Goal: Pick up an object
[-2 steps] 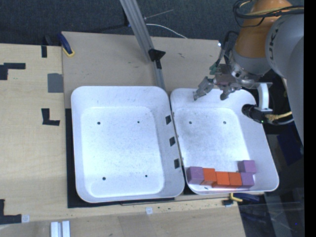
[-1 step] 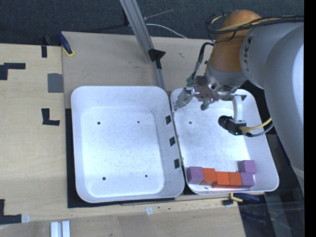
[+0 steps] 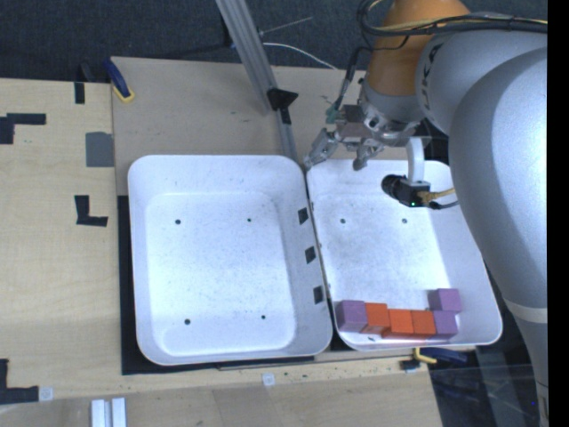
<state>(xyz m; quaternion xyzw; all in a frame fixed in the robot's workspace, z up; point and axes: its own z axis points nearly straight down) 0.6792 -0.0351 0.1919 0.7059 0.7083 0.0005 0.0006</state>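
From my seat the big grey arm with its orange band (image 3: 418,25) takes up the right side of the view, reaching in over the far end of the right-hand shallow white plastic bin (image 3: 462,238). Beside that one, touching along their shared rims, sits the left-hand shallow white plastic bin (image 3: 147,238), both resting on the pale wooden bench (image 3: 53,265). A slanted grey metal rail (image 3: 253,56) runs from the top of the view to the bins' far junction.

The two-finger gripper (image 3: 342,154) hangs above the right bin's far left corner; I see its fingers spread apart, with nothing between them.

Well away from it, against the right bin's near wall, lies a row of small blocks: a purple cube (image 3: 352,314), then orange blocks (image 3: 402,320) touching it, then a purple block (image 3: 444,308) at the right end.
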